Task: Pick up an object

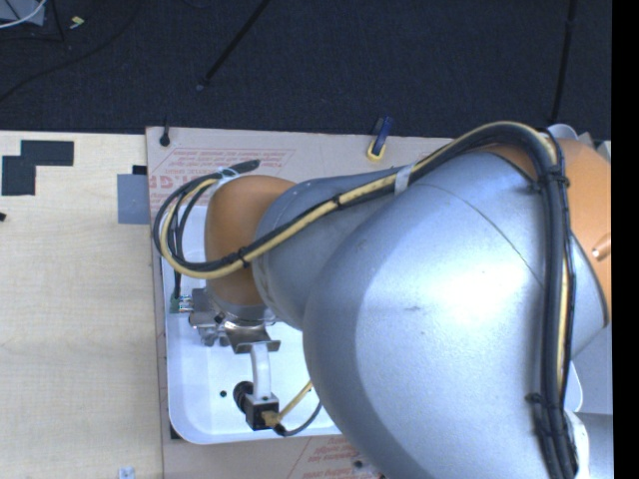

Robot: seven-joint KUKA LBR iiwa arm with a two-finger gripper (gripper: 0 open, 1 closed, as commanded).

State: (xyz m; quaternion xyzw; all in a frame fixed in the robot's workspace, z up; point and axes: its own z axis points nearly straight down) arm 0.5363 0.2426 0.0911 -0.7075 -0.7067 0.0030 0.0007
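My arm (pixel 419 297) hides most of the white bin (pixel 195 407). I cannot tell if my jaws, at seven o'clock, are open. Working blind, I might grab nothing.

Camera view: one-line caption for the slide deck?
Grey KUKA iiwa arm reaches in from the right, its orange band above a shallow white bin that the arm largely covers.
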